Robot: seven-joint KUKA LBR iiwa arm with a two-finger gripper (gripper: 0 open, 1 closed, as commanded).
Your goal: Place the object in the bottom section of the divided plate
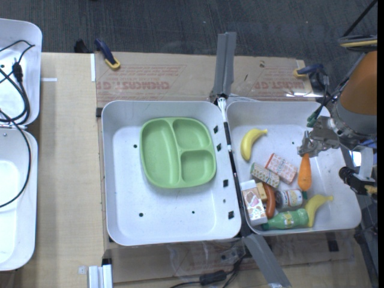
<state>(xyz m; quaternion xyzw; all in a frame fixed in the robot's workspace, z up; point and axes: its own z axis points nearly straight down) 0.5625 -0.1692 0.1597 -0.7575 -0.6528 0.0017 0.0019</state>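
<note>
Pincer [307,150] is hovering over the carrot's [305,173] far tip in the right bin [336,221]; jaw spread unreadable. Carrot is looking light, rigid, slick plastic: grip mid-body. Divided plate [178,152] is waiting left.

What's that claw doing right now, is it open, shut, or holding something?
Gripper: over the right bin, right at the top of the carrot; whether it is gripping cannot be told from here.
</note>
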